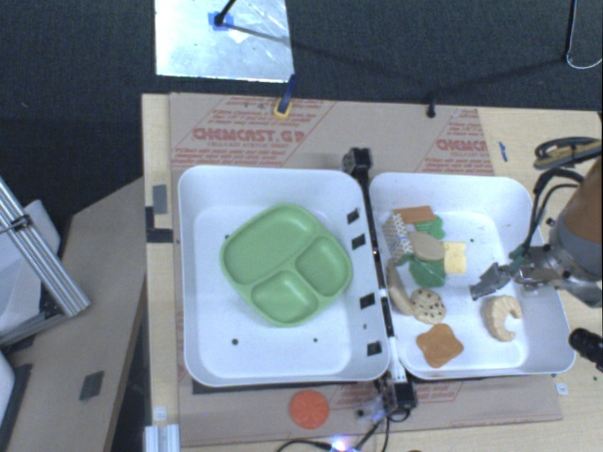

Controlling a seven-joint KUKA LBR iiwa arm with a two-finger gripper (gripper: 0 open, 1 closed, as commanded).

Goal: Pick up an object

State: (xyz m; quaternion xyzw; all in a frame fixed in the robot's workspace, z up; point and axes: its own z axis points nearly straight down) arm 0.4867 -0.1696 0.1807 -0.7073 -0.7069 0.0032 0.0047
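Pale croissant-shaped toy pastry (502,316) lies just below the open, empty grey two-finger gripper (485,284), apparently its target.

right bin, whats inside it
The right bin holds a cluster of toy foods: a cookie, an orange toast-like piece, a pale croissant shape, a yellow square and green pieces. They overlap, so whatever lies beneath stays hidden. The gripper is inside too.

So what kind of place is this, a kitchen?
Probably a robot lab, not a kitchen. Two white bins sit side by side on a workbench, one holding a green divided plate, the other what look like toy foods, with a robot's tool above them.
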